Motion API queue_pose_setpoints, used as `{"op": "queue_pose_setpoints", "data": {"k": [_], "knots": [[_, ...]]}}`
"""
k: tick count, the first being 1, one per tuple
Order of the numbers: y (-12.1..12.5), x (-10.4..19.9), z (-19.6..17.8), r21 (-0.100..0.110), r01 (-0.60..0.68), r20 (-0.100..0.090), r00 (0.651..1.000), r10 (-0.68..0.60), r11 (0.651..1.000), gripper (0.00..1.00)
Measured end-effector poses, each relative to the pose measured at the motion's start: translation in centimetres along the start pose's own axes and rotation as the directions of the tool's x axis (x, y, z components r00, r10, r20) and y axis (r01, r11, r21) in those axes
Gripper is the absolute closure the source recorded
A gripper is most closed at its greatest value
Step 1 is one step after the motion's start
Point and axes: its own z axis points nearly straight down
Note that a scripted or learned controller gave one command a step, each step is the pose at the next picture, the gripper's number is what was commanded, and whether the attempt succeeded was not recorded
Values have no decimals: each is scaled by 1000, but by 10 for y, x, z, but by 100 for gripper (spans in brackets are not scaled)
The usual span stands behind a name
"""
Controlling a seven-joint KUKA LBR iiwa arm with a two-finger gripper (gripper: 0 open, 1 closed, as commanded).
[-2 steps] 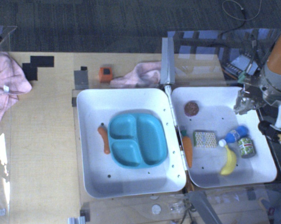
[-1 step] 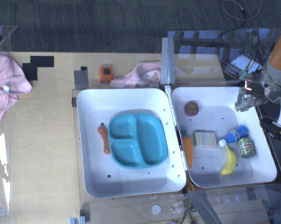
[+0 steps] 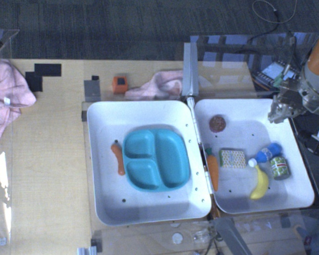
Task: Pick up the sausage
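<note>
Banana and carrot are to be passed over; the sausage, far to view-left of the pincer (state cannot be told), is best straddled crosswise, clear of the blue plate just beside it.

— Where is the arm?
— It reaches in beyond the right bin's far right corner, orange band up top.
— And the gripper?
— Over that bin's far right rim, pointing toward the bin's inside.
</note>
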Motion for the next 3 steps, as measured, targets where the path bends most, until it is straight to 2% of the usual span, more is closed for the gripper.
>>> {"op": "queue_pose_setpoints", "data": {"k": [3], "knots": [[7,4,-36,-26,26,-1,1000,-26,999,100]]}}
